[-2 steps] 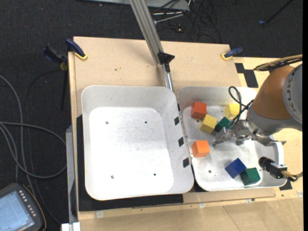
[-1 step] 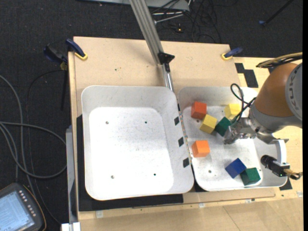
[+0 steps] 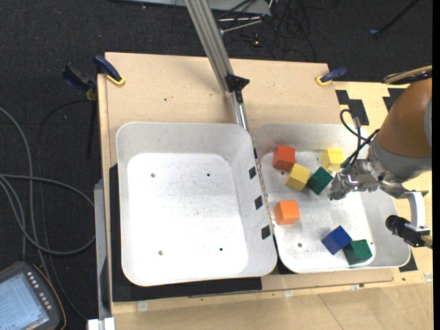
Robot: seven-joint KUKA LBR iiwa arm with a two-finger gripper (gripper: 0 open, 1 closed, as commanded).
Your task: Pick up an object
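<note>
The tool point(image 3: 338, 188) sits low in the right bin point(image 3: 385, 256), just beside a green block point(image 3: 320, 181). I cannot tell its grip.

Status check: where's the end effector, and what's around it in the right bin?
End effector low in right bin, nothing seen in its grip. Green cube beside it. Yellow cubes crowd close.

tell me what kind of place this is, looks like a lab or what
Most likely a robotics lab or test cell: a grey-and-orange arm reaches over two white bins clamped on a wooden bench, with coloured blocks as test objects and loose cables on the dark floor.
</note>
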